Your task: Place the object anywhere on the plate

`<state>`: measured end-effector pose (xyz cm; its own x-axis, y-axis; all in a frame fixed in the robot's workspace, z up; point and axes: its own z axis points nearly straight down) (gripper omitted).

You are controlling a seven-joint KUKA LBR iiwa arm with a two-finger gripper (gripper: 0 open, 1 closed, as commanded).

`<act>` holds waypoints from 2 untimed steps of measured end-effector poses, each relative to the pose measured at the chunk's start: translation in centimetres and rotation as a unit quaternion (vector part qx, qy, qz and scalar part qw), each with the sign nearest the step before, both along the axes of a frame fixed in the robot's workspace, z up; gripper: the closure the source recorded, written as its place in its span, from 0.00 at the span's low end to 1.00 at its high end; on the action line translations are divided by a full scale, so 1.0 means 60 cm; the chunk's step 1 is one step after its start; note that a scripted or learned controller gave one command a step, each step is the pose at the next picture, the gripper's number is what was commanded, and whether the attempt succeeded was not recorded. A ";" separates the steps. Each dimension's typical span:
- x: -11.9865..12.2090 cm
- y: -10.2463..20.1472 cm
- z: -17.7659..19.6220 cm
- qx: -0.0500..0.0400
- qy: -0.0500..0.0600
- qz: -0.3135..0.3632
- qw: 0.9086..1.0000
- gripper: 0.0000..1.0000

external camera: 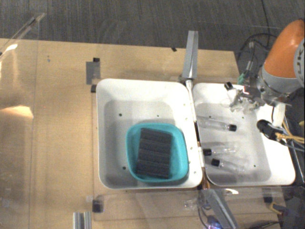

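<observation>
Here, a dark ribbed block (pixel 154 152) lies flat on the teal plate (pixel 179 142) in the left bin (pixel 109 128), its long axis running nearly top to bottom. My gripper (pixel 243 98) hovers over the right bin (pixel 276 166); its opening I cannot tell.

The arm (pixel 286 56) (orange band uppermost) reaches in, gripper (pixel 244 99) angled down.

Wooden bench (pixel 52 142) before dark grey carpet (pixel 119 8).
</observation>
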<state>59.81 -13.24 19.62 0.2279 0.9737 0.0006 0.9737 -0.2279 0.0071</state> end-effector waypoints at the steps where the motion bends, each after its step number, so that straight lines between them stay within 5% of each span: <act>1: -0.068 0.093 -0.020 0.000 0.002 0.046 0.999 1.00; 2: -0.155 0.214 -0.020 0.001 0.002 0.097 0.995 1.00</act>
